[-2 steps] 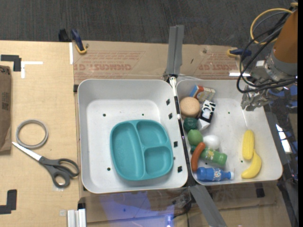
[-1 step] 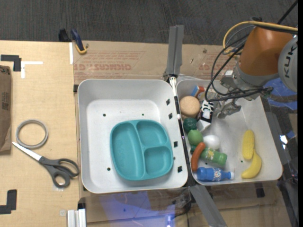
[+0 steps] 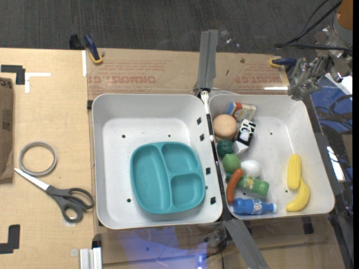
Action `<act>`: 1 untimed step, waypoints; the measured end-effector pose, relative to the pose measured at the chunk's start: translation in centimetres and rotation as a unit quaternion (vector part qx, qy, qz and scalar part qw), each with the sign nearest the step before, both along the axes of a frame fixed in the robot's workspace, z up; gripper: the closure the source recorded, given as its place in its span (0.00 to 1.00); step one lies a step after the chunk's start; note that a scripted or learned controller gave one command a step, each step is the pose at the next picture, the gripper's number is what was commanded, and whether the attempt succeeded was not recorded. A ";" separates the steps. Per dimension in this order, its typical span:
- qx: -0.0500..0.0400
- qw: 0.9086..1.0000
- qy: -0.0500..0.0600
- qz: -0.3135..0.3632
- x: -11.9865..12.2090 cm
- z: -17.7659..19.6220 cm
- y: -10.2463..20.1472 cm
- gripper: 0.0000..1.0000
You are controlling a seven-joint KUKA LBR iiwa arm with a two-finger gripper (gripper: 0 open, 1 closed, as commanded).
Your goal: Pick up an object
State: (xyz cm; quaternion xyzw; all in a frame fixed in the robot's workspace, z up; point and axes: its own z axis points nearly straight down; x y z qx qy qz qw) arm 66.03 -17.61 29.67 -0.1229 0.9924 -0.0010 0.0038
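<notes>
The right bin [image 3: 280,144] holds several small objects. Along its left side lie a tan ball [image 3: 225,125], a black-and-white carton [image 3: 245,132], an orange-and-blue box [image 3: 241,109], a dark green ball [image 3: 225,147] and a green ball [image 3: 230,162]. Nearer the front are a white egg [image 3: 251,167], a red pepper [image 3: 234,185], a green bottle [image 3: 255,185] and a blue bottle [image 3: 253,207]. Two yellow pieces, a corn cob [image 3: 294,171] and a banana [image 3: 299,198], lie at the right. My gripper [image 3: 303,80] hangs over the bin's back right corner, apart from all of them.
The left bin [image 3: 112,150] carries a teal divided plate [image 3: 168,176]. On the bench to the left lie scissors [image 3: 59,195] and a tape roll [image 3: 37,158]. A grey divider strip [image 3: 208,60] runs back between the bins. Cables hang at the far right.
</notes>
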 end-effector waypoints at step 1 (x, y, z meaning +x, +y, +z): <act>0.001 1.000 0.003 0.011 -2.1 -16.9 -2.2 1.00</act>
